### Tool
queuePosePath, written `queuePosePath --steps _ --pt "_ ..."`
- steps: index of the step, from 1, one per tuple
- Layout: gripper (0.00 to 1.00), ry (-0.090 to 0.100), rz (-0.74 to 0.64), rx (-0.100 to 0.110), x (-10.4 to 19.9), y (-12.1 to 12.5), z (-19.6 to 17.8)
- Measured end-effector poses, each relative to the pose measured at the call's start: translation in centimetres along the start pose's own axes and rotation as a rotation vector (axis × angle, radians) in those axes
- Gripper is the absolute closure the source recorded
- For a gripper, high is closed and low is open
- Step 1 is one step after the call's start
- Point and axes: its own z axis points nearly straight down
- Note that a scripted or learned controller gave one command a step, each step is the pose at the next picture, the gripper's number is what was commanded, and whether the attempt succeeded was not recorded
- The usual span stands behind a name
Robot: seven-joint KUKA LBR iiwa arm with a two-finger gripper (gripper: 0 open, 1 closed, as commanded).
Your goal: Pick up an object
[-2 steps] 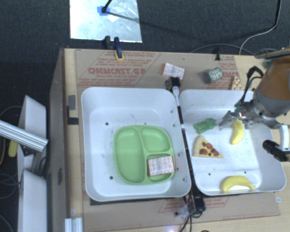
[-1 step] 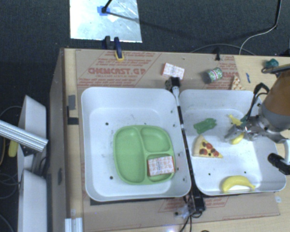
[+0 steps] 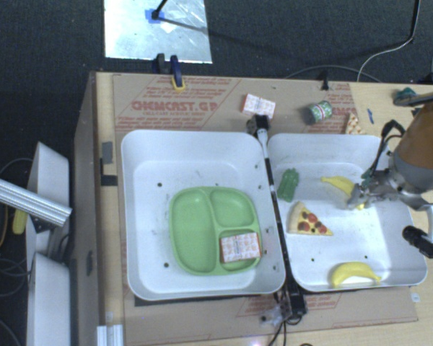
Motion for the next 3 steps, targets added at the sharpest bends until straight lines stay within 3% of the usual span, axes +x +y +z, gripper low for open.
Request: queuePosePath --steps 1,2,3 --pt "1.00 0.001 -0.002 -0.002 8.0 1.1 -10.5" --pt "1.00 0.001 -0.002 0.001 13.8 -1.2 -11.4" --pt "0.00 0.001 -0.001 0.001 13.7 -1.2 -11.4"
